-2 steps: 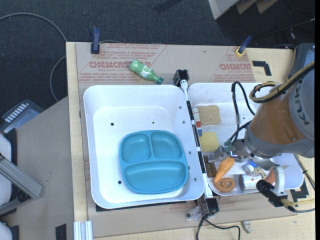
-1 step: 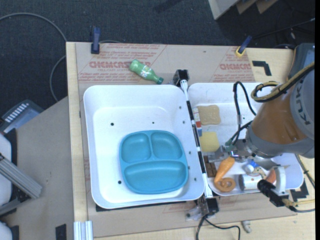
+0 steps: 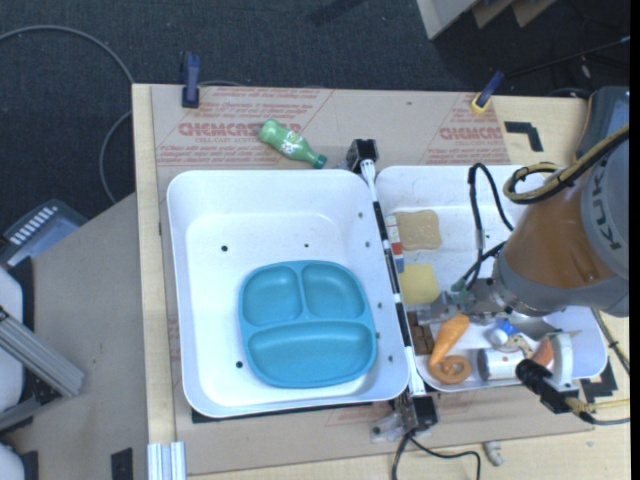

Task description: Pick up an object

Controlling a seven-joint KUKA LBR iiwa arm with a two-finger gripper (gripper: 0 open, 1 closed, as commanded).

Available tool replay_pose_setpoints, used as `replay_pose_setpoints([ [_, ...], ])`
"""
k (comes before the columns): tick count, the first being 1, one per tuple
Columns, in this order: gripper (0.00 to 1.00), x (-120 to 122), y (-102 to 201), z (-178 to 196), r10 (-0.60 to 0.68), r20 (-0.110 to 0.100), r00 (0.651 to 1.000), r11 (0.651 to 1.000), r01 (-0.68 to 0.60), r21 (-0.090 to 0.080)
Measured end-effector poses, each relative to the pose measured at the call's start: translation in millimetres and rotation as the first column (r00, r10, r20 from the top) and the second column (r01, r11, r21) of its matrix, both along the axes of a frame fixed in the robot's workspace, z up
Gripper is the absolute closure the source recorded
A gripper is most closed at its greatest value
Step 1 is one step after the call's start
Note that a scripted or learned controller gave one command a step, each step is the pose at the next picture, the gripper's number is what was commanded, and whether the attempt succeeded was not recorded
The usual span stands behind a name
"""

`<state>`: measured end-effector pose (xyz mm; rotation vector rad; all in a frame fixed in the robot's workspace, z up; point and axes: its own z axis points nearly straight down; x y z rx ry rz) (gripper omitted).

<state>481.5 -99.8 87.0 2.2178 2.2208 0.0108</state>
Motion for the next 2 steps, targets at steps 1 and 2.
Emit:
replay_pose_setpoints([
  [1,1.0,0.2,0.6,9.6,0.0,0.001,1.0,1.0,0.0,0.0],
  [2,1.0,8.2,62.7,97.5,0.0,-0.007,1.0,1.0,0.0,-0.002],
])
